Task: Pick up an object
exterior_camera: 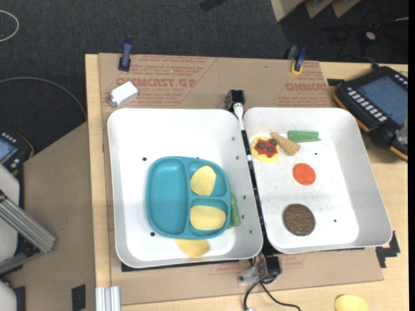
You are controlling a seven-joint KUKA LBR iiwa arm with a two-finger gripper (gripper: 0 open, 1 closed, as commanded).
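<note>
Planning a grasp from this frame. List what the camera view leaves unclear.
- Green item: mostly hidden behind the blue tray, camera view.
- Yellow piece: partly under the tray's front edge.
- Yellow object: cut off by the bottom edge.
- Pizza toy: toppings too small to identify.

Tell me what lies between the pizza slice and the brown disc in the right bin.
In the camera view, a red disc sits between the pizza slice and brown disc.

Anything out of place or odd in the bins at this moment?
Mostly tidy. In the left bin, one yellow piece lies outside the blue divided tray, half tucked under its near edge, while two other yellow pieces sit in its compartments. A green piece is wedged against the tray's right side. Nothing looks spilled or damaged.
</note>
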